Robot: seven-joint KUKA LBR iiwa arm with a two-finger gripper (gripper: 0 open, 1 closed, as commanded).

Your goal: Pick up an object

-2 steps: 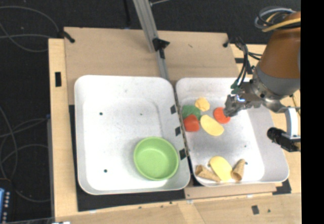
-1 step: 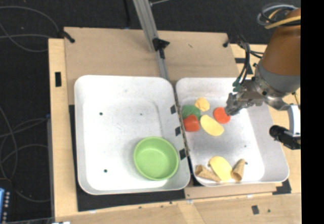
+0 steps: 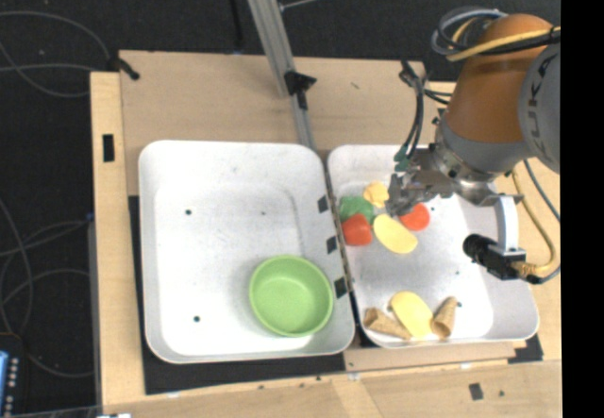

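Claw [image 3: 401,202] above smooth oval yellow piece [image 3: 395,235]; round green bowl [image 3: 291,294] apart.

Surface and material findings, bench and bins.

Both bins [image 3: 170,218] look like smooth white plastic with a slight sheen, flecked with dark specks. Green bowl [image 3: 291,294]: matt plastic. The bench [image 3: 208,95] reads as unfinished wood or board, matt tan. The slanted post [image 3: 267,15] is ribbed bare metal. Arm band [image 3: 491,76]: glossy orange. The toy food [image 3: 394,235] appears smooth, possibly plastic; resolution limits certainty.
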